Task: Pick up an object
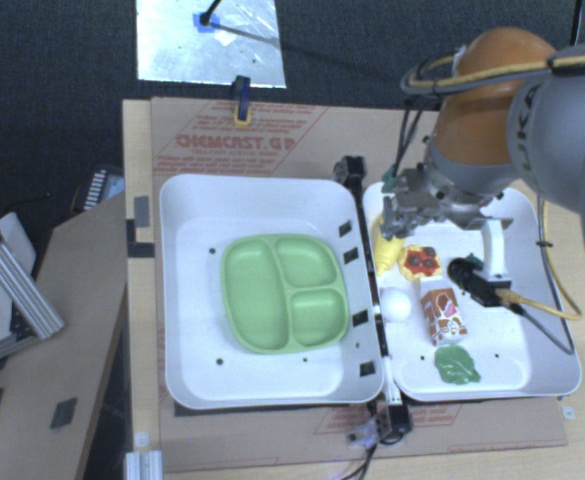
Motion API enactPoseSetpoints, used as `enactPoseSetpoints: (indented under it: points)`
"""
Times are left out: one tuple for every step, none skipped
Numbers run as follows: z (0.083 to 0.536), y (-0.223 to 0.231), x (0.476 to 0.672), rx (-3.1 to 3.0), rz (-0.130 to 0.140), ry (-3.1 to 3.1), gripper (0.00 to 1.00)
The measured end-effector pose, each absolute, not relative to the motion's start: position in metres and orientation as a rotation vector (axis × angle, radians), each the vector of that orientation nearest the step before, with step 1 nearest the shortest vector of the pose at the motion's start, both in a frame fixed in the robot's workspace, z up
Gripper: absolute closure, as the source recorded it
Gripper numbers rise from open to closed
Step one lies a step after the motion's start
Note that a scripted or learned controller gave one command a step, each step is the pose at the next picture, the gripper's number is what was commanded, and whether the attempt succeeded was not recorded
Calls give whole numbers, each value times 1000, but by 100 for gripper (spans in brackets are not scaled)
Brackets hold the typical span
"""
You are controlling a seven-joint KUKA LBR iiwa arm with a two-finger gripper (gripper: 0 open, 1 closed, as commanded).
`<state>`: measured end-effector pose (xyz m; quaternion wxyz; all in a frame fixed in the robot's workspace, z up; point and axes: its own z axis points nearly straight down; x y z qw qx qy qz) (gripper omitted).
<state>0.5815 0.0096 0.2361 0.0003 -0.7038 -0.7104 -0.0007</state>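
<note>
My gripper [404, 218] hangs over the right bin's [542, 368] upper left, grip width I cannot tell; banana [385, 253], red-orange toy [421, 261], white ball [397, 305] crowd below; likely a glancing miss.

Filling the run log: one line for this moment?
arm: over right bin | gripper: low, by orange-red toy | grasp: unclear | left bin: green tray

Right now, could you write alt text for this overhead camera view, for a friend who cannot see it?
A grey and orange robot arm lowers its gripper into the right white bin, beside a red and yellow toy, a white ball, a small carton and a green piece. The left bin holds a green divided tray.
</note>
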Motion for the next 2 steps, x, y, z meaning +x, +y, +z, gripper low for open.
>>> enactPoseSetpoints:
  points:
    - [225,55,591,-2212,-3,-2231,100]
    - [215,105,605,-2211,-4,-2232,100]
